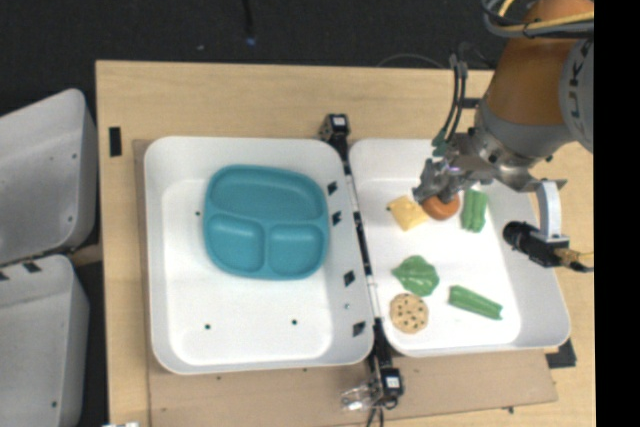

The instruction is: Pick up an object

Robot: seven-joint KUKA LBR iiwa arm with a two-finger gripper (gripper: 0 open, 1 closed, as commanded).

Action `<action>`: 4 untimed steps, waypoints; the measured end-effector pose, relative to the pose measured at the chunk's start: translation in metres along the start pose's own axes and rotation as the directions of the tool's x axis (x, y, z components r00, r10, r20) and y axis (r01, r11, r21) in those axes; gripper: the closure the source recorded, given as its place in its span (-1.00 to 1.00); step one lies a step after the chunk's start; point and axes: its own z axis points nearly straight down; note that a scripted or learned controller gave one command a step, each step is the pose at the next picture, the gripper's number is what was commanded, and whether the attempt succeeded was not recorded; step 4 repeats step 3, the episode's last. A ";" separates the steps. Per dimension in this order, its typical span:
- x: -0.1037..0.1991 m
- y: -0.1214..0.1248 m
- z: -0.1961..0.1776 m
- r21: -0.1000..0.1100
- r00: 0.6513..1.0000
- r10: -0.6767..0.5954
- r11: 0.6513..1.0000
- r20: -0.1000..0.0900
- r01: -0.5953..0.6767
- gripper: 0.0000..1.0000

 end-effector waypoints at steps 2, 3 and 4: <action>0.099 -0.006 0.019 0.003 1.000 0.002 1.000 0.001 -0.002 1.00; 0.159 -0.006 0.023 0.001 1.000 0.000 1.000 0.000 0.000 1.00; 0.159 -0.006 0.023 0.001 1.000 0.000 1.000 0.000 0.000 1.00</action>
